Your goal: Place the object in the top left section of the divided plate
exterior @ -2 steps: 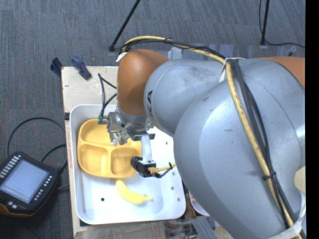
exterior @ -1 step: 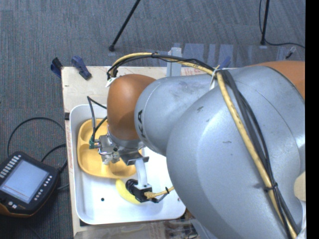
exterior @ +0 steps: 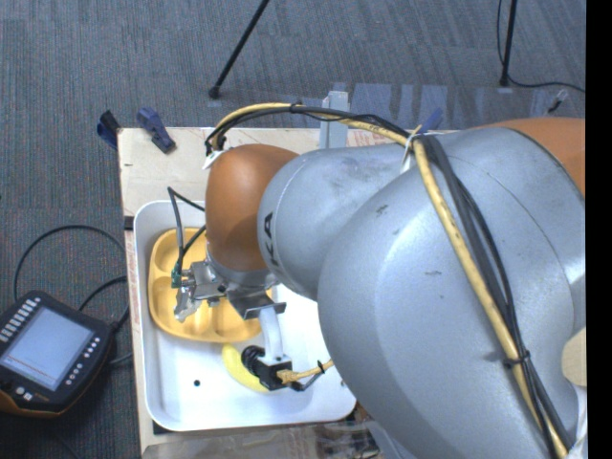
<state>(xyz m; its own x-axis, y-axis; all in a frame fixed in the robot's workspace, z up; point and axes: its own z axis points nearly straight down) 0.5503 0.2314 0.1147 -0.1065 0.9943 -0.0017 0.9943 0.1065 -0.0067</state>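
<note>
Yellow and divided, the plate point(exterior: 161, 256) sits in the bin point(exterior: 172, 404) toward its far left corner. Much of its right side is hidden under the arm point(exterior: 421, 285). The gripper point(exterior: 184, 299) hangs over the plate's left part, close above the surface. From this angle I cannot tell whether it is open or closed, and nothing can be seen held in it.

The object point(exterior: 235, 363), a yellow banana-shaped thing, lies on the bin floor just beyond the plate's near rim, toward the bin's near edge. It is partly covered by robot hardware. A small dark speck point(exterior: 196, 382) lies on the floor to its left.

Judging from this, the placing is not done. The object lies outside the plate, and the visible sections hold nothing. The gripper is over the plate rather than over the object, so the pick appears either not yet made or missed. What seems left is nearly the whole task:
- move to the object near the bin's near edge
- take hold of it
- carry it over the rim
- set it in the top left section
</note>
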